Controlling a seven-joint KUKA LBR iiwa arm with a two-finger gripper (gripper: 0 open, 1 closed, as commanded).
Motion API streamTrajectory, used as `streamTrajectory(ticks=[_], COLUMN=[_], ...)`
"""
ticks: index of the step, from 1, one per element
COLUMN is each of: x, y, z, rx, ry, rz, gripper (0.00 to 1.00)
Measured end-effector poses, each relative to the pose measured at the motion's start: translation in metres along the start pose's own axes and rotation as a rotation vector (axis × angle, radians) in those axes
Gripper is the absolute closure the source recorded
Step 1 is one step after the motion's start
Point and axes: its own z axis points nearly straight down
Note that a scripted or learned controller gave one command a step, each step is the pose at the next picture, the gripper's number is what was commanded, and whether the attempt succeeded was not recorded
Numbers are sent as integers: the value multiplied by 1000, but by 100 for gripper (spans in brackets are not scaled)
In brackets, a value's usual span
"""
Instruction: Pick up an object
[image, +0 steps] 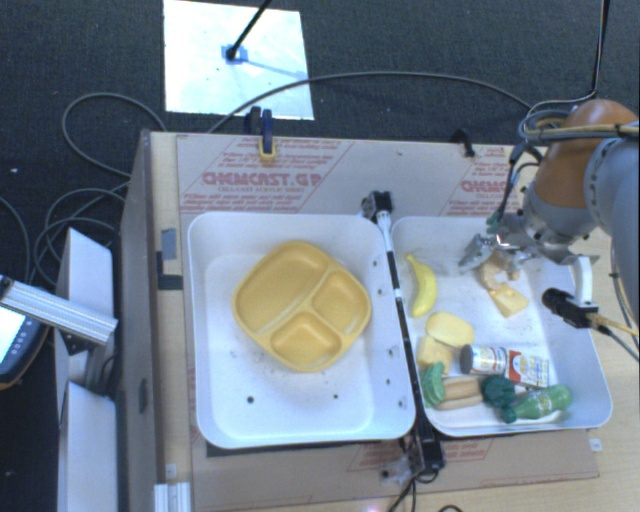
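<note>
My gripper (497, 252) hangs low over the back of the right bin (590, 385), reaching in from the right. Its fingers look spread, so it is open, with nothing seen between them. Just below it lies a pale tan chunk (491, 275), and a yellow cheese wedge (508, 299) sits beside that. A banana (425, 285) lies to the left near the divider. Toward the front are a yellow lemon-like piece (450, 328), a labelled can (505, 362) on its side, a broccoli (433, 385), a bread roll (461, 392) and a green bottle (535, 401).
The left bin (225, 400) holds a yellow divided plate (302, 305). A black clip (378, 205) sits at the back where the bins meet. A black cable plug (565, 307) hangs over the right bin's right side.
</note>
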Motion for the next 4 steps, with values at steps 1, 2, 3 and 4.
streamTrajectory(ticks=[1,2,3,4], x=[81,78,53,129], y=[16,17,-47,-77], z=[9,-3,-104,-93], rx=[-6,-10,-3,0], ry=[-1,-6,-2,1], rz=[2,0,4,2], gripper=[0,100,100,100])
